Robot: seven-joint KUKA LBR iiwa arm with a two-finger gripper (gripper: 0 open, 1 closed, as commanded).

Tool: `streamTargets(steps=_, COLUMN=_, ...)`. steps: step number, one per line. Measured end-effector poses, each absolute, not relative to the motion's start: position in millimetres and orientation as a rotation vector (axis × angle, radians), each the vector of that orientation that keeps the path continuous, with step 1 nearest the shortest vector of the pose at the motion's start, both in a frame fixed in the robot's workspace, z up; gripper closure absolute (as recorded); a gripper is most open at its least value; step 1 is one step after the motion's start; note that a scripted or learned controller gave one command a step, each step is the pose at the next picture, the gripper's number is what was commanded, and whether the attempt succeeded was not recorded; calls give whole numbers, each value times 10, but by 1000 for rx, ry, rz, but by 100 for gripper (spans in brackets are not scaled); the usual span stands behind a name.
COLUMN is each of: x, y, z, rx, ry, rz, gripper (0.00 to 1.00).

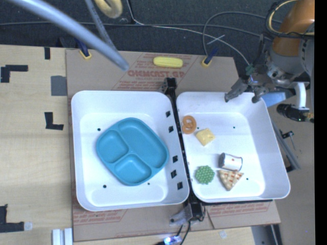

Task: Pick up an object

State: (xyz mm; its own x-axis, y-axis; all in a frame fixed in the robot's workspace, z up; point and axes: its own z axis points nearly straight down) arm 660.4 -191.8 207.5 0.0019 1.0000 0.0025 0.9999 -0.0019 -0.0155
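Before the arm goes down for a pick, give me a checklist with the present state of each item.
1. Gripper carries nothing: ok, nothing shows between its jaws.
2. Jaws spread for a grasp: ok, they stand apart.
3. Gripper above a target: not ok, it hangs over the far edge of the right bin, away from every item.
4. Targets in the right bin: ok, orange ring, yellow block, white cylinder, green ball and waffle wedge lie there.
5. Room around targets: not ok for the waffle wedge, which lies close under the white cylinder; ok for the green ball.
6. Blue tray out of the way: ok, it lies in the left bin.
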Motion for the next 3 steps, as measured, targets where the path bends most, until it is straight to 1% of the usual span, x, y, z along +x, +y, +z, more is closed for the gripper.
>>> streamTargets(steps=1, x=6635, y=-1913, z=2169, rx=-2219, ry=-2223, rz=2, gripper=0)
streamTargets(steps=2, x=6553, y=-1898, z=1548, rx=-2216, ry=-2220, rz=8, gripper=0)
streamTargets(steps=3, x=6577, y=-1876, z=911, rx=-2216, ry=-2222, rz=6, gripper=0)
